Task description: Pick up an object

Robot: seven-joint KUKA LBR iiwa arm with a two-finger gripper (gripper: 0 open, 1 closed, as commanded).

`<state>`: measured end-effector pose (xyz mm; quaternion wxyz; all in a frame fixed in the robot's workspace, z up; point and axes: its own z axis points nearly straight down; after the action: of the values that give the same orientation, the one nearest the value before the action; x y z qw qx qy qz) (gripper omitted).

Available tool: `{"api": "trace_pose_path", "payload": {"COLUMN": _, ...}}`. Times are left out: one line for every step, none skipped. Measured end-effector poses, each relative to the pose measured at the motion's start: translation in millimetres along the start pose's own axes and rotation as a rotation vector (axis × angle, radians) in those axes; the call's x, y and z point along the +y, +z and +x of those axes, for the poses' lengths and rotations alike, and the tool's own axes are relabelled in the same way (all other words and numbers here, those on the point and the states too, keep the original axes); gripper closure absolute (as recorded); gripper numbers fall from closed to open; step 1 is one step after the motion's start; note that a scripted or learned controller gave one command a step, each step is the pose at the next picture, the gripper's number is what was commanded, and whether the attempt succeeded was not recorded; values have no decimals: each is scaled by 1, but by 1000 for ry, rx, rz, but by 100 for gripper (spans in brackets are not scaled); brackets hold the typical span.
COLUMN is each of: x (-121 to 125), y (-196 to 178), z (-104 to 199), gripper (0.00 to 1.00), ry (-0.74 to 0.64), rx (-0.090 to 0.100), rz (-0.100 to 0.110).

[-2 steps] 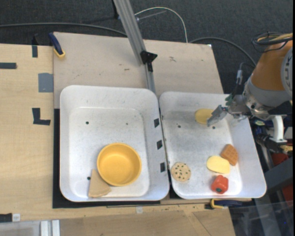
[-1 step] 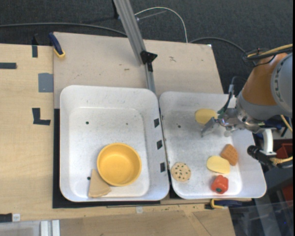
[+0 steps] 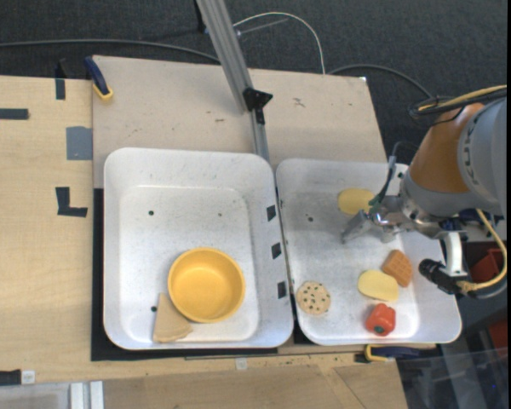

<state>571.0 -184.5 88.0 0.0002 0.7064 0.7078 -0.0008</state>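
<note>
The right bin holds several small items: a pale yellow piece near its back, an orange ridged piece, a yellow oval piece, a red piece and a speckled cookie. My gripper is low in this bin, just in front of the pale yellow piece and behind the orange one. It looks open, with bare bin floor between its fingers. One finger points left; the other lies close beside the pale yellow piece.
The left bin holds a yellow bowl with a tan wedge tucked at its front left. A grey pole slants down to the ridge between the bins. Cables run behind the right bin.
</note>
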Motion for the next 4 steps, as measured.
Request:
{"api": "trace_pose_path", "payload": {"x": 0, "y": -11, "z": 1, "gripper": 100, "ry": -1, "rx": 1, "rz": 0}}
{"api": "trace_pose_path", "payload": {"x": -5, "y": -56, "z": 6, "gripper": 100, "ry": 0, "rx": 1, "rz": -3}}
{"api": "trace_pose_path", "payload": {"x": 4, "y": -104, "z": 10, "gripper": 100, "ry": 0, "rx": 0, "rz": -5}}
{"api": "trace_pose_path", "payload": {"x": 5, "y": -118, "z": 11, "gripper": 100, "ry": 1, "rx": 2, "rz": -2}}
